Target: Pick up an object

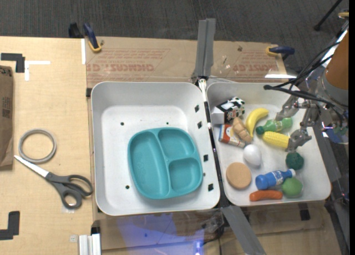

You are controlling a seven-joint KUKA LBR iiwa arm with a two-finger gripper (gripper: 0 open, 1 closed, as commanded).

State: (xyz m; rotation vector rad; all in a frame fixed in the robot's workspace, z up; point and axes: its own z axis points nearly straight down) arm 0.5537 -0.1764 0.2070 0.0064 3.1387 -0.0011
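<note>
Presently I see the gripper (294,122) spread open, holding nothing, over the right bin (317,193); the corn cob (275,138) lies just left of its lower finger.

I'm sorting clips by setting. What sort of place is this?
Likely a robotics lab bench: two white bins, one holding toy food such as a banana, with the arm's claw above it, and tape and scissors beside them.
</note>
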